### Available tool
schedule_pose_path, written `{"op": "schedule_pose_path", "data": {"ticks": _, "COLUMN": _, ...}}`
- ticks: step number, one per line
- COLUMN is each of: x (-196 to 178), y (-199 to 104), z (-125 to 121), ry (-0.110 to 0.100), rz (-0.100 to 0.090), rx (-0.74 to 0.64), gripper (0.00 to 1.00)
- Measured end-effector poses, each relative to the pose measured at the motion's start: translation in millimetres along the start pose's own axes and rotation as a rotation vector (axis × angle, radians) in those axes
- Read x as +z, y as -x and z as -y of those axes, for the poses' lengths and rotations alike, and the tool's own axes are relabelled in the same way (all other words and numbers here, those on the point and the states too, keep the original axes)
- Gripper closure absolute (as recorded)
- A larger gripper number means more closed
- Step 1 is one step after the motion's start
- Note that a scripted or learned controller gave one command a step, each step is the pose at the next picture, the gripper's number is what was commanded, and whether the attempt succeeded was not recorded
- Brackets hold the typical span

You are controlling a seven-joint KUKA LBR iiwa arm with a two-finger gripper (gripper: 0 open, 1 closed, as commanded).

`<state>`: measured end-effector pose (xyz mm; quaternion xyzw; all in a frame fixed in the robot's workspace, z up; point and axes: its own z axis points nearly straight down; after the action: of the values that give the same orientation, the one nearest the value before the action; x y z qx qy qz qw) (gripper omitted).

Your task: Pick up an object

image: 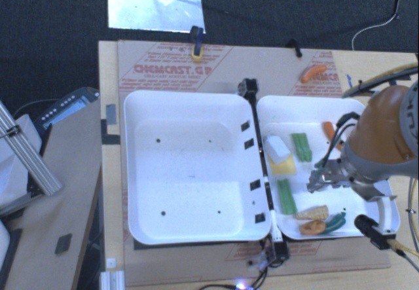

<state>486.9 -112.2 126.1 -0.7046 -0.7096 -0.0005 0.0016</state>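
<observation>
Dark carpet surrounds the bench, where I see two white bins side by side. From the right edge the arm reaches over the right bin, with the gripper low at the bin's middle; whether it is open or closed I cannot tell. Left of it lie a white block on a yellow block, a green piece and a longer green piece. Along the bottom rim sit a tan piece, an orange piece and a green pepper. Open room is in the left bin.
</observation>
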Motion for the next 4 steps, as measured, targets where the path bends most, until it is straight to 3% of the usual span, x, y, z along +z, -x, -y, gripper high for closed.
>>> {"op": "schedule_pose_path", "data": {"ticks": 1, "x": -164, "y": -32, "z": -28, "ry": 0.023, "rz": 0.004, "rx": -0.003, "gripper": 1.00}}
{"op": "schedule_pose_path", "data": {"ticks": 2, "x": -328, "y": -50, "z": 0, "ry": 0.024, "rz": 0.004, "rx": 0.000, "gripper": 1.00}}
{"op": "schedule_pose_path", "data": {"ticks": 3, "x": -318, "y": -2, "z": -22, "ry": 0.006, "rz": 0.005, "rx": 0.010, "gripper": 1.00}}
{"op": "schedule_pose_path", "data": {"ticks": 4, "x": -313, "y": 37, "z": -48, "ry": 0.006, "rz": 0.006, "rx": 0.009, "gripper": 1.00}}
